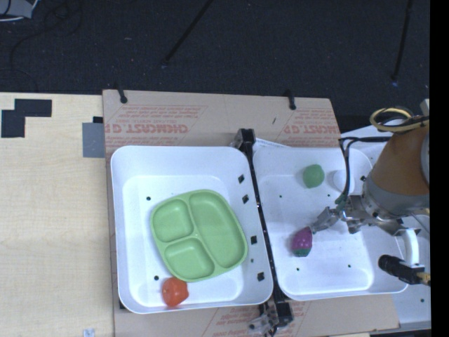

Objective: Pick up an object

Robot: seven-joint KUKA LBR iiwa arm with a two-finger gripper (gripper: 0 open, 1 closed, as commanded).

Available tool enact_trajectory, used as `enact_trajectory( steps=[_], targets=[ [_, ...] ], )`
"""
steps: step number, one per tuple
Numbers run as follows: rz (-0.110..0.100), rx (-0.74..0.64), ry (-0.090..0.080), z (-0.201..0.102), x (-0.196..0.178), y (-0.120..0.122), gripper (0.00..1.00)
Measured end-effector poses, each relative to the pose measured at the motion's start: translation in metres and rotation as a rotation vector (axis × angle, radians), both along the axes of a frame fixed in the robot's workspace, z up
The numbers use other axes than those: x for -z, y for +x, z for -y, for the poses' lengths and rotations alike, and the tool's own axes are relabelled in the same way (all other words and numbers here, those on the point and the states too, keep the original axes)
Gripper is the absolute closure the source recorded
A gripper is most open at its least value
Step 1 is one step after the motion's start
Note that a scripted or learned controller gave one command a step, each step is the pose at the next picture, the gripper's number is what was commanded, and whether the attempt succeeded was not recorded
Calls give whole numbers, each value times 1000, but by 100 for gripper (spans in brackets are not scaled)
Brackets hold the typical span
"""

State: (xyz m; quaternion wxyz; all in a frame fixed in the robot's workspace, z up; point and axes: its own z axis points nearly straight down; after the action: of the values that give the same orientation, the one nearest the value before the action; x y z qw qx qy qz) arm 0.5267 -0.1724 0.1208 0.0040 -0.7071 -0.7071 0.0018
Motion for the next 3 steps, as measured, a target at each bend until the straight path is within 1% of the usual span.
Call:
enact_trajectory(
  steps=[1,2,3],
  targets=[
    [6,2,-2,-1,34,0,0],
    [7,5,-2,0,22,1,100],
    [11,-2,-3,-8,-37,0,100]
  ],
)
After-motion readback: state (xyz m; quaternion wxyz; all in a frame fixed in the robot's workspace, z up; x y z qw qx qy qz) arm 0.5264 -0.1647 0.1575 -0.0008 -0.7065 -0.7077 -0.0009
